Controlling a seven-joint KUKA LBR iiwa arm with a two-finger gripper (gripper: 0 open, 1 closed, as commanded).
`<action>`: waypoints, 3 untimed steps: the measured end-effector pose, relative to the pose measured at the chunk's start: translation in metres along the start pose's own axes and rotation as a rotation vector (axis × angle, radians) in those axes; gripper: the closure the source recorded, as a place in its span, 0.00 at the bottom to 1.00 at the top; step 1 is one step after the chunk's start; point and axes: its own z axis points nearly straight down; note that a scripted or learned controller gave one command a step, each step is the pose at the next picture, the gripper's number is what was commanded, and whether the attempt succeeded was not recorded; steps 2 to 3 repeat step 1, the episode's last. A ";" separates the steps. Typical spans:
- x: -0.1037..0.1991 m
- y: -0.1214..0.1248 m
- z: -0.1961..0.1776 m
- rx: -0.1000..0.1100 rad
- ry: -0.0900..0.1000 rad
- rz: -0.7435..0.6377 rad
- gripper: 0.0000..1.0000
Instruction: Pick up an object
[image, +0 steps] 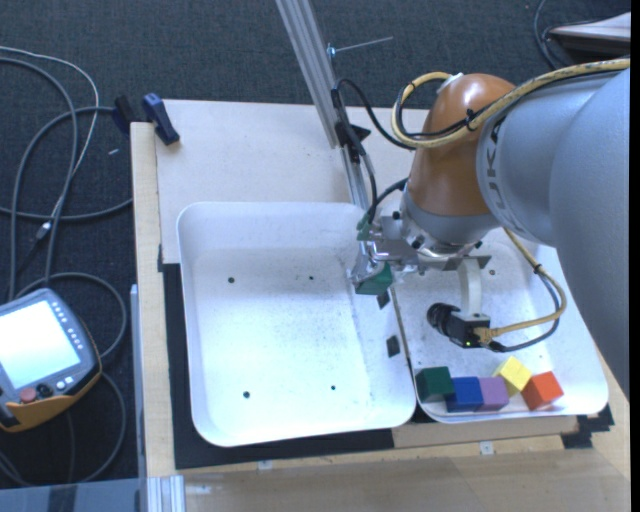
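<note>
Dark carpet around pale bench (250, 150), two white bins on top. Five small blocks as pick candidates, all in right bin (580, 385), bunched along its near rim: green block (434, 382) at left end, touching blue block (465, 392), then purple block (493, 392) touching blue. Yellow block (515, 373) just behind purple, tilted. Orange block (541, 389) at right end, beside yellow. None lifted, all resting on bin floor.

Gripper (376, 272) well apart from blocks, farther back, low over the seam between bins. Small green piece (377, 284) at its tip; cannot tell whether a held item or part of the tool. Opening of gripper: cannot tell, hidden under wrist hardware. Small dark chip (393, 346) near the seam, between gripper and green block.

Black cylindrical unit (448, 321) hanging beside wrist over right bin, yellow cable (525, 328) looping from it. Orange band (455, 150) above wrist, grey arm (570, 150) reaching in from right, covering most of right bin's back half.

Left bin (195, 250) white, a few dark dots and faint specks on floor. Aluminium pole (315, 80) slanting down from top to bins' back edge. Blue clamp (160, 118) on bench's far left corner. Teach pendant (40, 350) on floor at left, screen lit, black cables (60, 130) trailing over carpet.
</note>
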 end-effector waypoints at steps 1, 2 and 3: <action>0.014 0.008 0.000 0.001 -0.001 0.004 1.00; 0.014 0.008 0.000 0.001 -0.001 0.004 1.00; 0.014 0.008 0.000 0.001 -0.001 0.004 1.00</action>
